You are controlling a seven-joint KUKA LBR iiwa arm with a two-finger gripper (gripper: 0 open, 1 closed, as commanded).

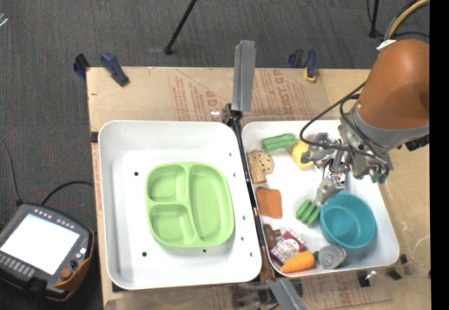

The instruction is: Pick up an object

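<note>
Arm (396, 91) reaching from right over right bin (390, 231); tool (327, 193) pointing down beside teal bowl (347, 221), finger state unclear.

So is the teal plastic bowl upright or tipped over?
Upright: the teal plastic bowl sits in the right white bin, its open mouth facing up.

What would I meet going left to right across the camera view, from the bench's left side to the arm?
Teach pendant → left white bin → green divided plate → cracker → green piece → teal bowl → gripper, hanging above the right white bin.
</note>
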